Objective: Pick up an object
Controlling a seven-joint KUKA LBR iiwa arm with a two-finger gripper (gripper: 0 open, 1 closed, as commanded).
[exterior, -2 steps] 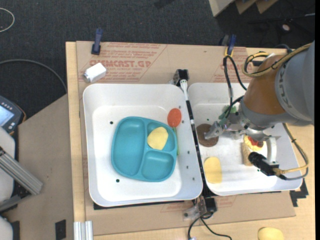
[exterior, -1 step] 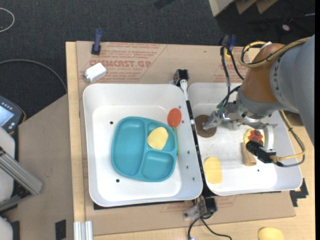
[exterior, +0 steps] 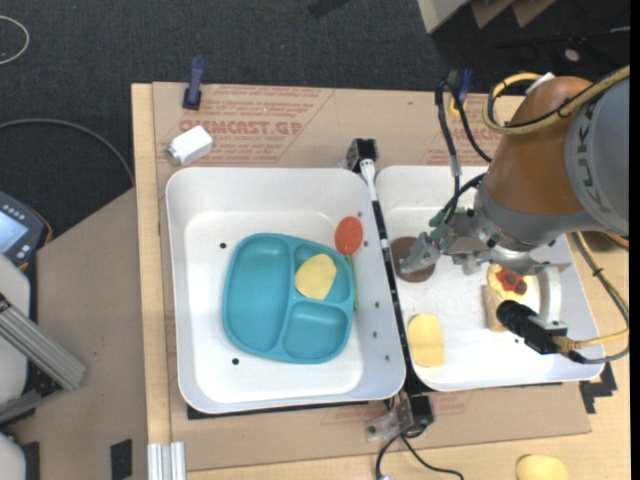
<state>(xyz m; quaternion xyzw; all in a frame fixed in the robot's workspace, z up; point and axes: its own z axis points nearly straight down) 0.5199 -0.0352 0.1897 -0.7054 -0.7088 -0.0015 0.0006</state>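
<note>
Beside the tool, a small, round, brown object lies.

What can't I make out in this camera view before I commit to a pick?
- Gripper: open or shut is not readable in the camera view; the arm's wrist covers it from above.
- Brown object beside the gripper: contact unclear.
- Item with red patch: partly hidden by the arm's hardware.
- Yellow object: cut off by the bottom edge.

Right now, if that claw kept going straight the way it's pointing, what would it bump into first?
Probably the brown object in the right bin: the gripper points down-left right at it, though depth is hard to judge.
</note>
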